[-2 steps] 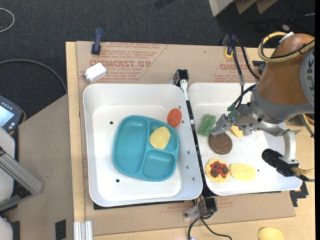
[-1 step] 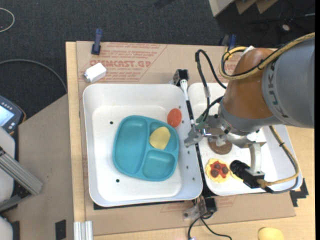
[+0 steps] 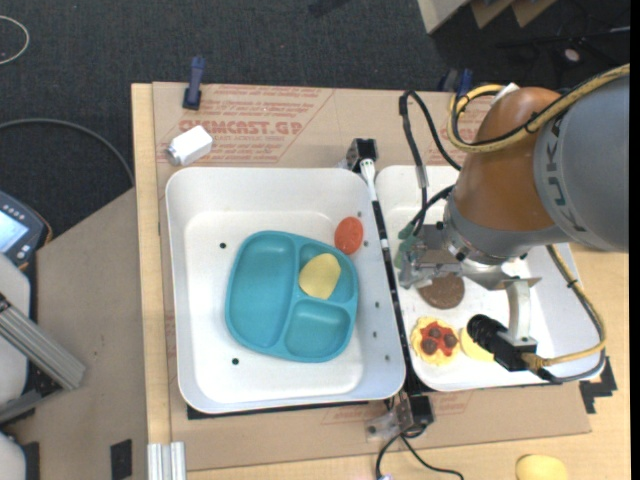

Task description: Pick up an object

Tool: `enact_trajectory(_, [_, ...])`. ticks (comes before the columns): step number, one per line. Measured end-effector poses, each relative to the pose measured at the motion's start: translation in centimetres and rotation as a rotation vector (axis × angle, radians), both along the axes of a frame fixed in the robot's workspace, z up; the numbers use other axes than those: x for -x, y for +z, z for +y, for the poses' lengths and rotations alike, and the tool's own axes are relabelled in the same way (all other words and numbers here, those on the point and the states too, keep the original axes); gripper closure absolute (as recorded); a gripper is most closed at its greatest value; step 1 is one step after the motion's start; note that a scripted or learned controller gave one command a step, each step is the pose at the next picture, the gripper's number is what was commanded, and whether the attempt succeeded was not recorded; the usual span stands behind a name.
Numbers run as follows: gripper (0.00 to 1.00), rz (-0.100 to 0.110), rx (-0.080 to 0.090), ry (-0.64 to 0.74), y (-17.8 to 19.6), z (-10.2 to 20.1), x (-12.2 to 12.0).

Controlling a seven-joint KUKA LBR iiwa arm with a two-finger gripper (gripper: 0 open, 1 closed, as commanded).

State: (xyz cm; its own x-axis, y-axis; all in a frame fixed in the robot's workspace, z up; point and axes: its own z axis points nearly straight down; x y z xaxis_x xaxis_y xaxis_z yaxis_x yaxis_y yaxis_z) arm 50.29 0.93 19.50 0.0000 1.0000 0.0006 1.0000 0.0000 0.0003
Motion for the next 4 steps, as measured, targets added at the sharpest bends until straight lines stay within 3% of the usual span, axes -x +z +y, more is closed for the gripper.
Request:
enact_trajectory(1, [1.0,-0.011,-0.001,0.004,10.5,1.6,1.2])
enact_trajectory(2, [1.0,-0.01,-0.001,0.008,16.2,8.8,-3.0])
enact_trajectory(3, [1.0,0.006,0.003,-0.003,7.8,6.3,-7.6])
enact_trajectory(4, [1.0,-0.013,0.0,0.004,14.5,8.7,-14.8])
